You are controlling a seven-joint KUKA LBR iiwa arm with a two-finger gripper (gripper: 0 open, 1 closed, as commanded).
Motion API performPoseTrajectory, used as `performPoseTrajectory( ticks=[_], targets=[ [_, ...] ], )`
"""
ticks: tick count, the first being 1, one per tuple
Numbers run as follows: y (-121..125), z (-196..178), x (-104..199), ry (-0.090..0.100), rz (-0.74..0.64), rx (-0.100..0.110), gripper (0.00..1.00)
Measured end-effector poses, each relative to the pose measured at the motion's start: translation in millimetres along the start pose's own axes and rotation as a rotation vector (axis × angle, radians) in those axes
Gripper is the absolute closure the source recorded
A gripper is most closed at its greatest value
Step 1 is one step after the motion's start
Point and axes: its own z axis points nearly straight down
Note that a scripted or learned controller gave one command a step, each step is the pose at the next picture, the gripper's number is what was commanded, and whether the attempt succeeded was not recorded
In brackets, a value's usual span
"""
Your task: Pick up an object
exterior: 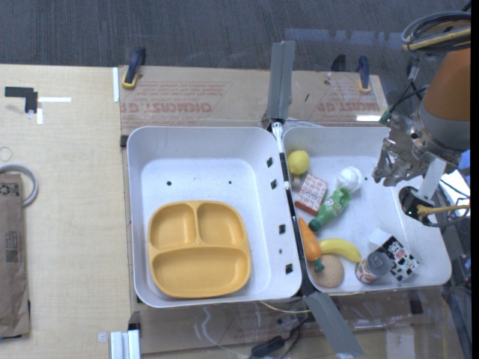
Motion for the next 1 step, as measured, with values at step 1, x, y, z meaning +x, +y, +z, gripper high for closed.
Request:
performPoseTrajectory(
  ticks=[1],
  targets=[
    [22.5,-23.3,-3.9,0.000,-0.065,0.000,1.00]
  ],
)
